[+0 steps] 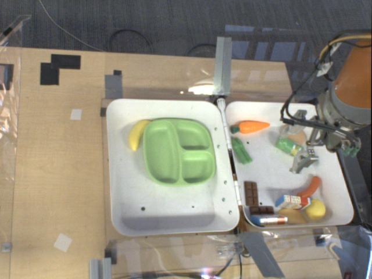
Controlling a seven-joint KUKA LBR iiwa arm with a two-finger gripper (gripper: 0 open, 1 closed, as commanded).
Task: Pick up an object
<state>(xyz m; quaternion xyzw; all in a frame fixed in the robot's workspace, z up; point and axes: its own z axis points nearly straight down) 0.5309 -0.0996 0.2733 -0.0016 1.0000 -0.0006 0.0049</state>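
Several candidate objects sit in the right bin (343, 205), none of them between the claw's fingers as far as we see. Claw (303, 160) hangs over that bin's centre-right; whether it is spread or pressed together we cannot tell from this angle.

From the claw: a green item (287, 146) lies at 10 o'clock, just beside it. A carrot (251, 127) is farther out at 10 o'clock, near the bin's top-left corner. A green pepper-like piece (240, 151) sits at 9 o'clock by the bin's left wall. A red sausage-shaped piece (311, 188) is at 5 o'clock, near. Below it, along the bottom edge, we see a small carton (292, 201), a yellow lemon (315, 209), a marker (266, 220) and a chocolate bar (250, 193) at the bin's 7 o'clock.

Left bin (128, 214) holds a green divided plate (177, 151) with a banana (136, 135) touching its 9 o'clock edge.

Both bins rest on the wooden worktop (52, 173).
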